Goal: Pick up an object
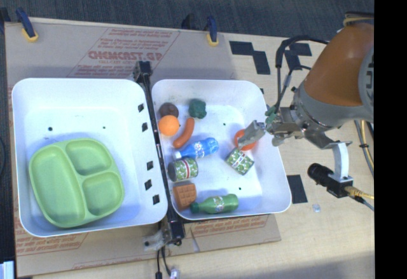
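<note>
camera view: right bin (273, 176), near to far.
bottle (216, 204): green, lying at near wall.
can (240, 161): just below the tool.
gripper (253, 134): over an orange piece (243, 138); grip, can't tell.
step: reaching in.
next: close, lift straight.

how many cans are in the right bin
2. One green can lies by the divider, left of centre. The other can sits right of centre, below the hand. More may hide under it.

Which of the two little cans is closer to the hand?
The green patterned can just below the hand; the other can lies farther left, near the bins' divider.
</note>
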Robot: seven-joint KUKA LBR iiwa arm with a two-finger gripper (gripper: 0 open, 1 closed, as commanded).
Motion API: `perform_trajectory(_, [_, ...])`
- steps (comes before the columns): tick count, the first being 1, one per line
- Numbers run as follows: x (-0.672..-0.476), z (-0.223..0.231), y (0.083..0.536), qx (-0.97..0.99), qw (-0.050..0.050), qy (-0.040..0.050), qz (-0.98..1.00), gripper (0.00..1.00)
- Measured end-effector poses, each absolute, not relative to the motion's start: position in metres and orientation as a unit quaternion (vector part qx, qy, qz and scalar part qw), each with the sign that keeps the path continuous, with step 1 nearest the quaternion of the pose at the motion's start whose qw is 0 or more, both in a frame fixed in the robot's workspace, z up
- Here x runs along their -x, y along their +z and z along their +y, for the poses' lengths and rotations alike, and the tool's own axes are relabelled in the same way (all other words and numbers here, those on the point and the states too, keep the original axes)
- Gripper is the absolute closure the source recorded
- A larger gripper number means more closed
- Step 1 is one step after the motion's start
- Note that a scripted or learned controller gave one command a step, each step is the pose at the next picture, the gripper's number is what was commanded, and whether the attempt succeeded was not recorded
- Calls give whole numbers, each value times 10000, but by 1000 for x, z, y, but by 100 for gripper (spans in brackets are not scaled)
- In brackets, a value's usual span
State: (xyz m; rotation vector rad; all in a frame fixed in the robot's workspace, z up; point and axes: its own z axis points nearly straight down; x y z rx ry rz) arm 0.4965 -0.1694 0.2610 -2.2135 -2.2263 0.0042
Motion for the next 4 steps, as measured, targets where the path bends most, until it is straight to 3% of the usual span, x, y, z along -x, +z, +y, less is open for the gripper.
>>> perform_trajectory(1, [-525, -211, 141, 7052, 25, 16, -7090, 0])
perform_trajectory(2, [-526, -211, 152, 7037, 13, 16, -7105, 100])
perform_trajectory(3, [-544, -211, 214, 7053, 1, 1, -7089, 100])
perform_trajectory(4, [-544, -211, 213, 7054, 5, 3, -7088, 0])
